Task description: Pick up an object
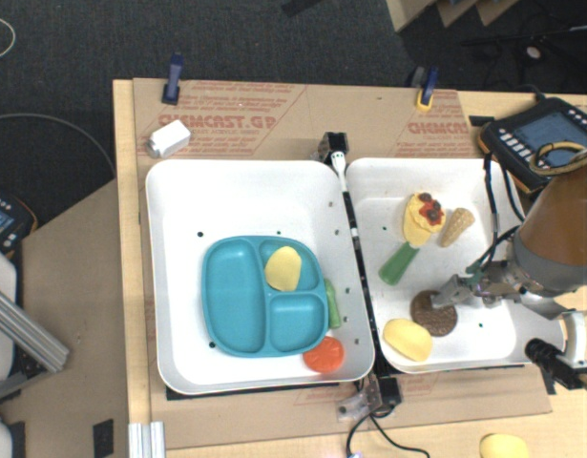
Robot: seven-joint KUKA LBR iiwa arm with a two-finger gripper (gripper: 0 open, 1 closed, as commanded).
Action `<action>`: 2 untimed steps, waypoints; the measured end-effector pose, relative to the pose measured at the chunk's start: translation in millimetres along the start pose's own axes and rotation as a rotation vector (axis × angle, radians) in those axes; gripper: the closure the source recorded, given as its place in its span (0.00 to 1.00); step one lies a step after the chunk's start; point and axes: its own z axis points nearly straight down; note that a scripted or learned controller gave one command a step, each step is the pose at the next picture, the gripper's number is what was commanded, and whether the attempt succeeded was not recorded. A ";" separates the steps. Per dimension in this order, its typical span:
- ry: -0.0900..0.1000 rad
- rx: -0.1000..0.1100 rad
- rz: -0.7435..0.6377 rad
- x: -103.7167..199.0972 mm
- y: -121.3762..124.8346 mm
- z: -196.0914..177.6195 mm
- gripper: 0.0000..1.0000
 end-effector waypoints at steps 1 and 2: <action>0.001 -0.004 -0.002 -4.2 1.7 17.1 0.00; 0.000 -0.011 -0.002 -16.4 3.8 19.8 0.00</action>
